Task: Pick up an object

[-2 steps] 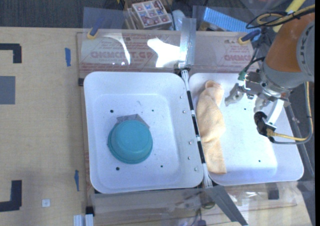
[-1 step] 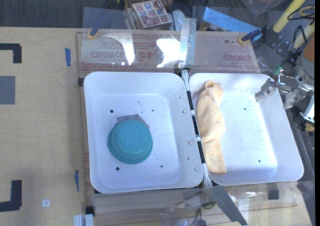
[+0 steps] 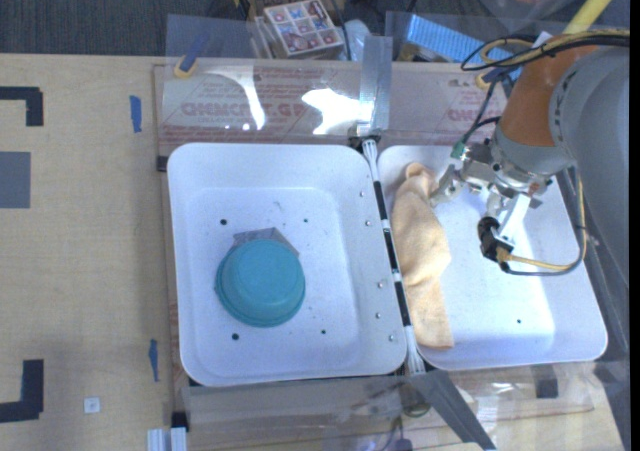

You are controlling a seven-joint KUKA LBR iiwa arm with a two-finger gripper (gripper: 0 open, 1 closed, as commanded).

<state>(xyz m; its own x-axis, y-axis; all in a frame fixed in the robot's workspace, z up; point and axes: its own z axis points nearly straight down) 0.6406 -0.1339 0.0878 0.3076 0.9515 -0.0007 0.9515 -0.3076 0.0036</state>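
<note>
A tan cloth (image 3: 420,259) lies crumpled along the left wall of the right bin (image 3: 530,329), running from its far end almost to its near corner. An upturned teal bowl (image 3: 261,282) sits in the left bin (image 3: 200,189), partly on a small grey sheet (image 3: 262,236). My gripper (image 3: 447,182) hangs low over the far part of the right bin, just right of the cloth's upper end and close to touching it. Nothing shows in its grasp.
A metal divider strip (image 3: 388,239) with screws runs between the two bins. A clear plastic wall (image 3: 300,104) stands behind them, with boxes beyond it. The wooden bench top (image 3: 80,239) stretches to the left.
</note>
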